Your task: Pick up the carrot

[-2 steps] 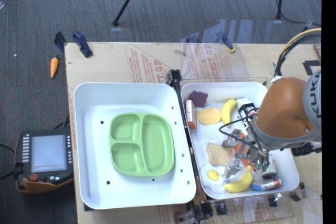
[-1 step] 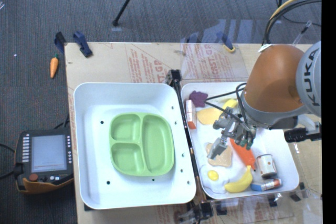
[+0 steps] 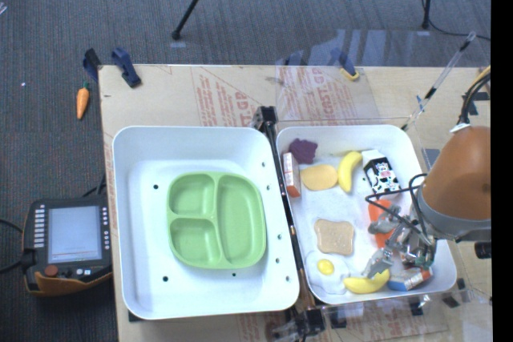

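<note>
**A:** What is hard to make out, starting with the big things?

**B:** The bench point(image 3: 200, 92) runs off the bottom edge. The left bin point(image 3: 128, 172) shows whole, with a green divided plate point(image 3: 216, 220) lying in it. The arm point(image 3: 461, 176) is cut by the right edge, and its orange bulk covers the right side of the right bin point(image 3: 401, 136).

**A:** And the gripper?

**B:** The gripper point(image 3: 394, 251) is low over the right bin's near corner, a tangle of metal and cable. I cannot tell whether it is apart or together, and nothing is visibly held.

**A:** Where is the carrot?

**B:** The carrot point(image 3: 377, 214) is an orange sliver in the right bin, right of the toast point(image 3: 334, 236), below the milk carton point(image 3: 381, 174) and just beside the gripper. It is mostly hidden, so its tip and long axis cannot be read.

**A:** Any other?

**B:** A second carrot point(image 3: 82, 102) lies on the carpet left of the bench (green top away from the camera, long axis nearly up-down in view).
</note>
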Robot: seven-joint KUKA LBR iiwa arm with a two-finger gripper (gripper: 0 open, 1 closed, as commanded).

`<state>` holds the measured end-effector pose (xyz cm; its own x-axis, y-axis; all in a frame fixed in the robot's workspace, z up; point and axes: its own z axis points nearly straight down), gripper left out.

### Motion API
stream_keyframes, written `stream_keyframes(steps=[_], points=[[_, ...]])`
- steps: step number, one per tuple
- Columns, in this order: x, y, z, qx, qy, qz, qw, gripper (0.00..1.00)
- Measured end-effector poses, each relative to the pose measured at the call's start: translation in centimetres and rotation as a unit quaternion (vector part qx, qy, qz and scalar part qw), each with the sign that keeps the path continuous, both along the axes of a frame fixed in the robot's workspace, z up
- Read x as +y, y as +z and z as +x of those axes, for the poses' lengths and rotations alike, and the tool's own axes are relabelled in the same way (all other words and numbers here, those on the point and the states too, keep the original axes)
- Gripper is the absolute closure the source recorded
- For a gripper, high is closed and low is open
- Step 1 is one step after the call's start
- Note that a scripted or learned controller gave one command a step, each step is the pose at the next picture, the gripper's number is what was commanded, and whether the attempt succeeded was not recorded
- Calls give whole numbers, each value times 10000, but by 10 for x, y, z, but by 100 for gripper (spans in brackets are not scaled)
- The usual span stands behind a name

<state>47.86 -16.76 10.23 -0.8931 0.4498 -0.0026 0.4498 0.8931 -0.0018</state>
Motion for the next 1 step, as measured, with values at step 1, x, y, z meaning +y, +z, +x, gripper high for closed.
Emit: stream_keyframes(steps=[1], points=[[5,9,1,4,43,25,10000,100]])
